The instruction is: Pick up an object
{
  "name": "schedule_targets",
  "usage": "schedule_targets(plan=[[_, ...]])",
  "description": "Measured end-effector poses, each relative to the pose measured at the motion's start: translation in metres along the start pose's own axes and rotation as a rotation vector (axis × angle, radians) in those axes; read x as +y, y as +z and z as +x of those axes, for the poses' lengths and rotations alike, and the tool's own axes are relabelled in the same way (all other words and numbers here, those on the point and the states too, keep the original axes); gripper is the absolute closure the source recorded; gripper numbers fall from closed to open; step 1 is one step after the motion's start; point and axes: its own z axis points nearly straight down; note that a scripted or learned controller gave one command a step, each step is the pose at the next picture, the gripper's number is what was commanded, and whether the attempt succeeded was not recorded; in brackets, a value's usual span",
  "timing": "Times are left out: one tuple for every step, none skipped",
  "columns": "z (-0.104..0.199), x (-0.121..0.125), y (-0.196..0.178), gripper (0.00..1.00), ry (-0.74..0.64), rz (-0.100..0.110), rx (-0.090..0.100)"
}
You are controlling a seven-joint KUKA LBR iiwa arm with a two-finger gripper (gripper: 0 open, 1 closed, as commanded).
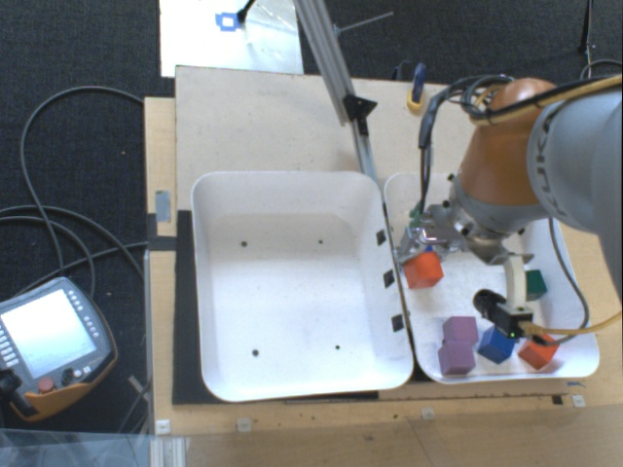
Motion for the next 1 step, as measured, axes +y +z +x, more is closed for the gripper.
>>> schedule_targets(plan=[[0.0702,-0.0213,0.0008,1.0,-0.001,0.003,0.001]])
